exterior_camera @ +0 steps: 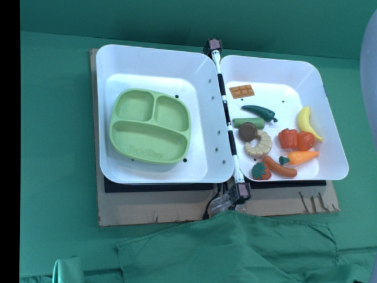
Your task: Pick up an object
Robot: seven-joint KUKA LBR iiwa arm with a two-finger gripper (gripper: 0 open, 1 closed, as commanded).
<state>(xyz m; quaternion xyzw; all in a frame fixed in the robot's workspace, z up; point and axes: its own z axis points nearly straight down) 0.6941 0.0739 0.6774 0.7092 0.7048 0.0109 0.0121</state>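
We see a blurred grey arm (371,58) cut off at right edge (grip state: cannot tell); toy food (274,140) crowds right bin (330,152).

Pale grey blurred curve of the arm (371,63) at the right edge, high above the bench

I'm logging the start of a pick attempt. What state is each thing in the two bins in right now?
Green divided plate: flat in the left bin, compartments bare.
Waffle: lying flat, apart from the rest.
Dark green pepper: lying on its side.
Banana: lying near the right bin's far wall.
Red peppers: side by side, touching.
Carrot: lying flat.
Sausage: lying beside the strawberry.
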